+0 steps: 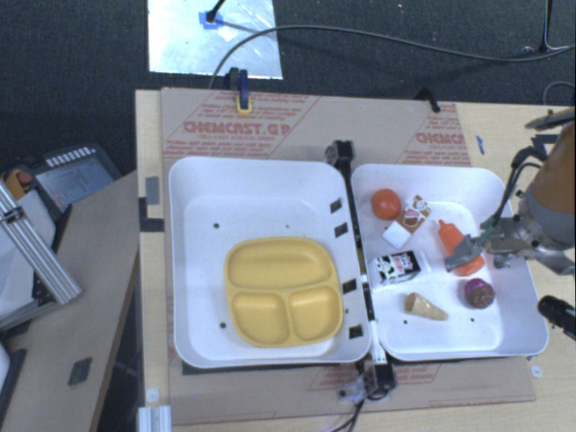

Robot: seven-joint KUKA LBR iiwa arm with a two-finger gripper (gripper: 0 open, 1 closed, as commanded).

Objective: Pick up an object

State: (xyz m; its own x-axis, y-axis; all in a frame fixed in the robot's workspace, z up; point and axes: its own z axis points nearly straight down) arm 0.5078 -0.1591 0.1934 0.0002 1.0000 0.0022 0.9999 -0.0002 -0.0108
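The right bin (517, 331) holds several small objects. An orange ball (386, 203) lies at its far left, with a small red and white figure (416, 212) and a white cube (397, 235) beside it. A black and white carton (396, 265) sits by the divider, and a tan wedge (425, 307) lies nearer the front. My gripper (466, 256) reaches in from the right, low over the near end of an orange carrot-like piece (449, 234). A purple round object (478, 292) lies just in front of the gripper.
The left bin (193, 196) holds a yellow divided tray (283, 291). A black divider strip (351, 241) runs between the bins. The arm's grey body (549, 210) hangs over the right bin's right rim. A cable crosses the floor behind the bench.
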